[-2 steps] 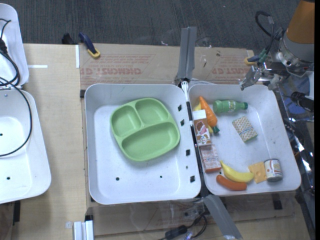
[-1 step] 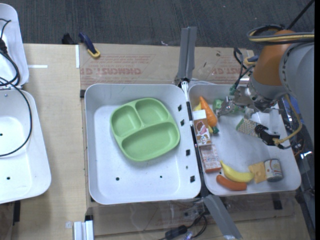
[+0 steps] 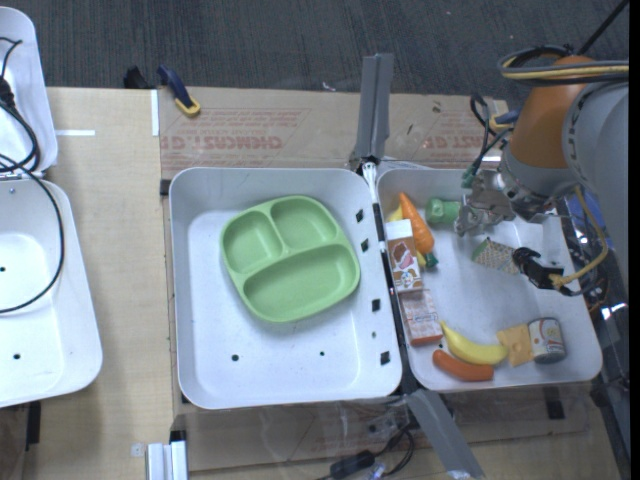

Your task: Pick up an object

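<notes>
The wooden worktop (image 3: 110,158) held two white bins. In the right bin (image 3: 590,353), the end effector (image 3: 478,213) hung low by the far wall. A small green toy (image 3: 443,209) lay just left of it. I could not tell its grip.

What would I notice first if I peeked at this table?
Probably the big green divided plate, lying alone in the left bin. Next, the pile of toy food in the right bin: a yellow banana near the front edge, an orange carrot by the dividing wall, and a small can in the front right corner. The grey arm's end effector hangs over that bin's back part.
</notes>
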Robot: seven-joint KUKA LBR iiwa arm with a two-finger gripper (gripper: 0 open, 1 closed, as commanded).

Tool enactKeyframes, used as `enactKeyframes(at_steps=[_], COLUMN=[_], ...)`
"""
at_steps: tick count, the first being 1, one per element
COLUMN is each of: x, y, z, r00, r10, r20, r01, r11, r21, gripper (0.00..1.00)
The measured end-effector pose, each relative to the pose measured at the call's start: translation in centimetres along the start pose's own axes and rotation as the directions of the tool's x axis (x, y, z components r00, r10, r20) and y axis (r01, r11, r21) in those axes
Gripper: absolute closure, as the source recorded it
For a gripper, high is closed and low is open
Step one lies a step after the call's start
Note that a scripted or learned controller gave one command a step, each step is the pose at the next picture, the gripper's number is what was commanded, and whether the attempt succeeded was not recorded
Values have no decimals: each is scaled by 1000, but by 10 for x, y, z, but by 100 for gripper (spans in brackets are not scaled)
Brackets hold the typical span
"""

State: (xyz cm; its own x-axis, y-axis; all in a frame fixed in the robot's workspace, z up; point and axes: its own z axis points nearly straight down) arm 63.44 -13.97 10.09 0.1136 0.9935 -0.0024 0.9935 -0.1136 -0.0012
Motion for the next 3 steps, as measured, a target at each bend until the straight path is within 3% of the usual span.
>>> enactKeyframes(at_steps=[1, 2, 3], x=[40, 40, 22], y=[-44, -45, 5], z=[-138, -138, -53], r00=[998, 998, 971], r10=[58, 58, 240], r20=[-1, 0, 0], r01=[-58, -58, -240], r11=[998, 998, 971], r21=[1, 2, 3], gripper=[100, 0, 0])
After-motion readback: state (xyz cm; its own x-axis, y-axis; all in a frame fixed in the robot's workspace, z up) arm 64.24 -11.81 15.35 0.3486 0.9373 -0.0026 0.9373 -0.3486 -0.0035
